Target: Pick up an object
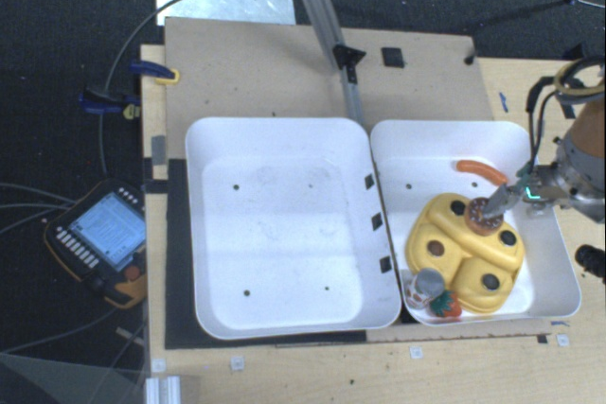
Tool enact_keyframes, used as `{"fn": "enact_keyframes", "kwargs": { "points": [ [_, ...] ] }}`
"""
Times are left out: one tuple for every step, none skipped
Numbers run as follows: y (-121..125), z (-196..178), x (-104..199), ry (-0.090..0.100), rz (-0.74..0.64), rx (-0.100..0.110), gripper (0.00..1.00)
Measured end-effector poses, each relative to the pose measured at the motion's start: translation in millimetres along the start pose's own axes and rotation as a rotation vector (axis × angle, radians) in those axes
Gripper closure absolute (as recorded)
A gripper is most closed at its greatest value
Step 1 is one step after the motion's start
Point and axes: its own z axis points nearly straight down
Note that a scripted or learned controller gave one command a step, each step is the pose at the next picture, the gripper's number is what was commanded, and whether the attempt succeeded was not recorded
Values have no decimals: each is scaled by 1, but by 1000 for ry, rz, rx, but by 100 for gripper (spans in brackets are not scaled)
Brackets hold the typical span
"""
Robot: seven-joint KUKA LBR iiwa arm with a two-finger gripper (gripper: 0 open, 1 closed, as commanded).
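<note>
Camera view bins: I count two, side by side.
Right bin (544,232): one yellow toy (466,253), one orange piece (482,171) behind it.
Gripper (487,214): over the toy; finger state I cannot tell.

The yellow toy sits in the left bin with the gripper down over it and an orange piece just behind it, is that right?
Not quite. The camera view shows the yellow toy in the right bin, not the left. The rest holds: the gripper is down over it, and the orange piece lies just behind.

Bench (284,76) w/ 2 white bins (284,222).
</note>
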Motion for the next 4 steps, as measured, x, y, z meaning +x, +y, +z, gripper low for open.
{"fn": "enact_keyframes", "kwargs": {
  "points": [
    [1, -1, 0, -1, 0, -2, 0],
    [9, 55, -5, 0, 2, 1, 0],
    [16, 64, -5, -5, -2, -21, 0],
    [16, 54, -5, -2, -2, -20, 100]
  ]
}}
